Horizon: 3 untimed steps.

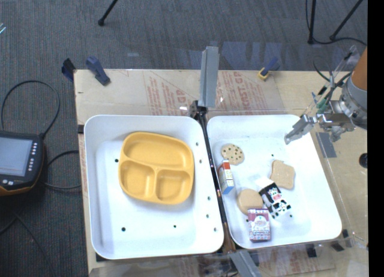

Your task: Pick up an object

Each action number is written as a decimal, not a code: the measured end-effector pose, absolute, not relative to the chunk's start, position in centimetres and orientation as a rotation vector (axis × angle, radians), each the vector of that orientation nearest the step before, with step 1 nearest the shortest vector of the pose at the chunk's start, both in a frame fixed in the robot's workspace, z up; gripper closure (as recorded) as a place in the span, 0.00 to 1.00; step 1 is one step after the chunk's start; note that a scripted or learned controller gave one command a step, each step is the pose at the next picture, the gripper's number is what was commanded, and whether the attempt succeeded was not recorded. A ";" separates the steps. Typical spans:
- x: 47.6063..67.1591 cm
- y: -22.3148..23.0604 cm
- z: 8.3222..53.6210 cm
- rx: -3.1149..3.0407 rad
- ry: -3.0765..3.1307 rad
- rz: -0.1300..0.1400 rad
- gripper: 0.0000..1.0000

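Camera view, looking down at a slant: your candidate targets lie in the right bin (312,222), a loose cluster toward its near and middle part. A toast slice (282,174) sits closest to the arm's side; a chocolate-chip cookie (231,153) lies nearer the divider; a small upright carton (226,175) stands just below the cookie, its long axis running toward you and away. Near the bin's front, a tan bread roll (249,200) touches a black-and-white cow-patterned carton (277,201), with a pink box (259,224) just below them.

The gripper (298,131) hovers over the bin's far right corner, reaching in from your right. You cannot tell from this angle whether its jaws stand wide or narrow, and nothing is seen between them.

Everything worth picking lies down and to the left of the gripper. The toast is nearest, apart from its neighbours, and looks the simplest reach; the roll-and-carton pair may crowd a grasp.

The left bin (102,234) holds a yellow divided plate (157,168), well apart from the arm.
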<state>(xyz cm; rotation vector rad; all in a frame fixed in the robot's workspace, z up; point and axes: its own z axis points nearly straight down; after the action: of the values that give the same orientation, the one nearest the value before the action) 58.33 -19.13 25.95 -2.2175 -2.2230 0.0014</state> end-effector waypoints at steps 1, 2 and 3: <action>56.7 -18.2 11.7 -2.227 -2.194 0.013 0.00; 53.3 -16.8 9.1 -2.082 -2.357 -0.008 0.00; 53.3 -16.9 10.1 -2.089 -2.349 -0.009 1.00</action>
<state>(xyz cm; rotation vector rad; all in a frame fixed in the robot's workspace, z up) 53.26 -16.91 10.07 -2.0890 -2.3494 -0.0092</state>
